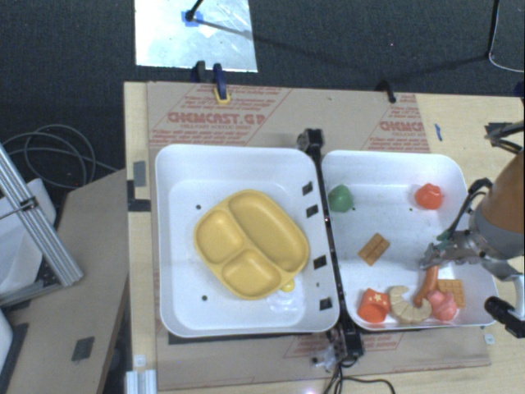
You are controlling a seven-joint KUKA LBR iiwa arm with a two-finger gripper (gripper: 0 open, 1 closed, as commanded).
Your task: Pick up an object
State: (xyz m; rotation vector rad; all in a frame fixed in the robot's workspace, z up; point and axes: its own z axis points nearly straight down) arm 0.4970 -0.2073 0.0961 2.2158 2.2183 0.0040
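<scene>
Looking down on my worktop (271, 109): pale wood with a brown printed cardboard sheet (246, 113) under two shallow white bins, dark carpet (369, 31) behind, and a shiny foil-like square (197, 23) lying on it. Grey cables (49, 154) coil on the floor at the left.

Left bin (180, 220), smooth glossy plastic, holds a yellow divided plate (250, 243), rounded, with three compartments. Right bin (385, 167) carries small toy foods: a green round piece (340, 197) near the back left, an orange-red round piece (427, 195) near the back right, a flat brown cracker (373, 249) in the middle, and along the front wall a red chunk (372, 304), a beige ridged piece (404, 304), a slim orange sausage (426, 286), a pink lump (443, 305) and a tan waffle square (451, 290).

My tool (439, 255) is low at the right bin's right side, just above the sausage's upper end. Whether its tips are apart or together, I cannot tell; dark metal blurs there. I see nothing lifted; the sausage lies on the bin floor, touching the beige piece.
</scene>
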